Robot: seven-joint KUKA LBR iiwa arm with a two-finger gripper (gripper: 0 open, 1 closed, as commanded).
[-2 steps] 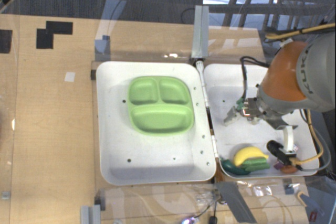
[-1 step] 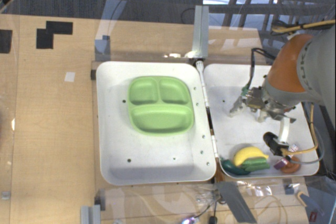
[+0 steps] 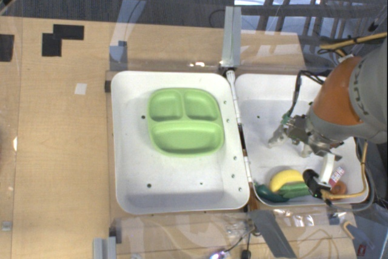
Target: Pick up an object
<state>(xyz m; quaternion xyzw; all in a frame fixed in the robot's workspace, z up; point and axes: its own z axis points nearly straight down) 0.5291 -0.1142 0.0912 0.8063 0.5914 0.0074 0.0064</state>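
**A:** Gripper status?

**B:** Gripper point(image 3: 290, 132) is over the right bin point(image 3: 262, 99), about mid-bin, hanging off the arm point(image 3: 342, 100) that comes in from the view's right. Can't tell whether it's open or closed from this angle. Can't see anything held in it.

**A:** Candidate objects?

**B:** Closest one is a yellow rounded object point(image 3: 286, 178), banana-like. It sits near the gripper on the side toward the view's bottom edge, clearly apart from it. A dark green elongated object point(image 3: 284, 192) is touching the yellow one on the side away from the gripper, lying along the right bin's wall.

**A:** Anything else?

**B:** A green divided plate point(image 3: 185, 120), three compartments, flat in the middle of the left bin point(image 3: 130, 151). It's well apart from the gripper, to the view's left of it, past the wall between the two bins.

**A:** Bins themselves?

**B:** Side by side on the wooden table point(image 3: 60, 130), touching along the shared edge just left of the gripper in the view.
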